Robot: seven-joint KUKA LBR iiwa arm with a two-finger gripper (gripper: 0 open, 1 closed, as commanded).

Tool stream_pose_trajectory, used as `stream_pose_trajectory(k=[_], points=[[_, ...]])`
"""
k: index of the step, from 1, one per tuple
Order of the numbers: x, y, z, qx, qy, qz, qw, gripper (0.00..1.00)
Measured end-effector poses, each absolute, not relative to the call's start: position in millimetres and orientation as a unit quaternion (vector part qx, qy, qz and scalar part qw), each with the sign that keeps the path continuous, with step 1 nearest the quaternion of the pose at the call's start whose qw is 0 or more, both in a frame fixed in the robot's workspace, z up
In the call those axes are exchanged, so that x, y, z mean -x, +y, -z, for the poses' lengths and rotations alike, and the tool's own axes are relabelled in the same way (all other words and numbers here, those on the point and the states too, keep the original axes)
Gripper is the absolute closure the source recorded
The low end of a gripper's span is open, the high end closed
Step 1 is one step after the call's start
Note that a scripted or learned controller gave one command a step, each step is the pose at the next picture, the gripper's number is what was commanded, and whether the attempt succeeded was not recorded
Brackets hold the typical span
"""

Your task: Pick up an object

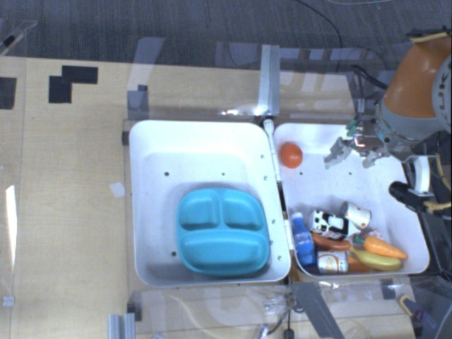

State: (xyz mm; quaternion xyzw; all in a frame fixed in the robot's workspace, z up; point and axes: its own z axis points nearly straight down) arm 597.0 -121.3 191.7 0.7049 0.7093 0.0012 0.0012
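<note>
Our gripper (355,149) hung open and empty over the right bin (402,161), and the ball (291,155) lay at its nine o'clock, near the bin's left wall. We judged the ball light, smooth and likely to roll, so the fingers should close across its middle. The bin floor around it was white and bare, giving good room, while the bottle (304,241), carrot (383,247) and banana (376,260) crowded together at six o'clock; the left bin (152,189) carried a blue tray (222,232).
</note>
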Motion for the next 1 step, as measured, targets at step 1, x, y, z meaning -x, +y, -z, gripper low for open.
stream_pose_trajectory(k=[1], points=[[-553.3, -124.3, -89.5, -0.625, 0.780, -0.0035, 0.005, 0.00]])
